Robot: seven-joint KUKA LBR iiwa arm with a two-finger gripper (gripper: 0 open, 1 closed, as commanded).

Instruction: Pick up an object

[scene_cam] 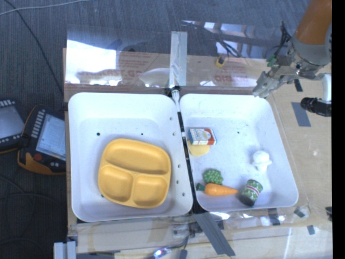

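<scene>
Your jaws (262, 89) hang over the far right corner of the right bin (280, 144); you cannot tell whether they are open or closed. Nothing sits between them. The carrot (220, 190) lies well below and left of them, near the bin's front edge, touching the green broccoli toy (213, 176). It looks light, stiff and slick, so grip across its thick middle. The can (250, 192) beside it is partly shadowed.

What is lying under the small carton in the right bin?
A flat yellow disc sticks out from beneath the small carton at its front edge. How far the disc goes under the carton is hidden.
</scene>
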